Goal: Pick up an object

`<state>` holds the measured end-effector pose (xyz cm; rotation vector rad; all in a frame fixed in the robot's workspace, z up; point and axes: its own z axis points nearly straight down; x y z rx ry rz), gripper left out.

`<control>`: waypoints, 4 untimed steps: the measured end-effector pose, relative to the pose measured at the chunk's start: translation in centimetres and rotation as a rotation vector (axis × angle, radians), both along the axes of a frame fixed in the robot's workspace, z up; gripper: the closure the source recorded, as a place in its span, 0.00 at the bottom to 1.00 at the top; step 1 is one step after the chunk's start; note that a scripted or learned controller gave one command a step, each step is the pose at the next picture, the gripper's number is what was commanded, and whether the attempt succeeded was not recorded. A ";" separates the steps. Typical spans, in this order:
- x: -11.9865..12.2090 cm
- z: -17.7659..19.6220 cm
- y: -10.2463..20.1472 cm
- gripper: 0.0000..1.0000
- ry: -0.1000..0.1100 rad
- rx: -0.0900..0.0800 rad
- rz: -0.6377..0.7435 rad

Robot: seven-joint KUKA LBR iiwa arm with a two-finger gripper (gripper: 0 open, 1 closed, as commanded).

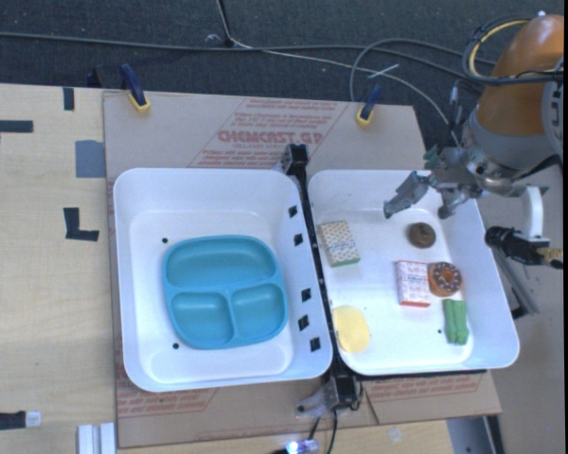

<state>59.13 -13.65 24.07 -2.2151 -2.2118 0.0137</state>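
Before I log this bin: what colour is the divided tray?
Light blue divided tray, seen clearly in the camera view.

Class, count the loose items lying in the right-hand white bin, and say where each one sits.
6. Patterned packet near the divider; yellow item at the front-left; brown disc toward the back; red-and-white box mid-bin; sprinkled doughnut beside it; green item front-right. None seem hidden.

A cardboard sheet (265, 135) with red print serves as the landmark — it lies on a pale wooden bench (38, 282). Two clamps (133, 88) with blue handles and yellow tips grip the sheet's far edge, one near each far corner. Black tape marks (76, 223) sit on the bench left of the sheet. Beyond the sheet's far edge — dark floor (95, 8), crossed by thin cables (265, 50).
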 end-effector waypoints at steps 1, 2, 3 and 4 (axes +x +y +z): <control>0.2 0.8 0.0 0.00 -0.013 -0.002 0.003; -0.1 -3.6 0.0 0.00 -0.010 -0.003 0.003; -0.5 -8.6 1.0 0.00 -0.009 -0.002 0.003; -1.0 -13.1 0.7 0.00 -0.009 -0.002 0.003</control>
